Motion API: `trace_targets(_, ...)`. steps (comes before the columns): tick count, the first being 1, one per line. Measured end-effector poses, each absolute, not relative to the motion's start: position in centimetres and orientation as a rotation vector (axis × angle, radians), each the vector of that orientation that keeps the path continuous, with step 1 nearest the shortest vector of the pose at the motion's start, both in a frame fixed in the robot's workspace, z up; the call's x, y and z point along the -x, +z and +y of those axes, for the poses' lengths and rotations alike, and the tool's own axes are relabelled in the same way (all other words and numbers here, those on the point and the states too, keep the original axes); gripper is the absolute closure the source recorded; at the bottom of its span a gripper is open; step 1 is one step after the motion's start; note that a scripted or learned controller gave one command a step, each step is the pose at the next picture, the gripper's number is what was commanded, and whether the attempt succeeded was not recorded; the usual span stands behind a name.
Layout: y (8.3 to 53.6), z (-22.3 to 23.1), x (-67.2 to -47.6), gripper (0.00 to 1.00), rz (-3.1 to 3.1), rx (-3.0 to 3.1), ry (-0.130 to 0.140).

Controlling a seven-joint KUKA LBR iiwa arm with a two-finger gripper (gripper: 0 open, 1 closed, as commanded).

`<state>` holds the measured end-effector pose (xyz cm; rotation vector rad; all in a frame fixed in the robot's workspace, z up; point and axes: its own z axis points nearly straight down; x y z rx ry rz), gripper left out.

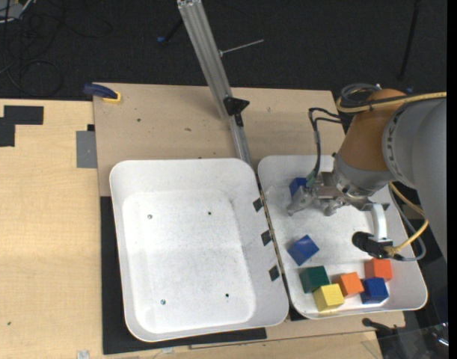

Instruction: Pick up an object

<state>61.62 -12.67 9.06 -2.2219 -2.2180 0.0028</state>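
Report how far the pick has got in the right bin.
Done: the arm has reached into the right bin, its hand low beside a blue block near the bin's far left side. In hand: nothing shows as lifted; whether that block is gripped cannot be told. Left: closing and raising. The other blue cube, green, yellow and orange cubes lie untouched.
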Motion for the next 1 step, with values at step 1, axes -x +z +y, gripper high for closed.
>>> trace_targets(1, 10.09, -12.80, -61.59, 1.00, -2.211, 2.227, 0.002)
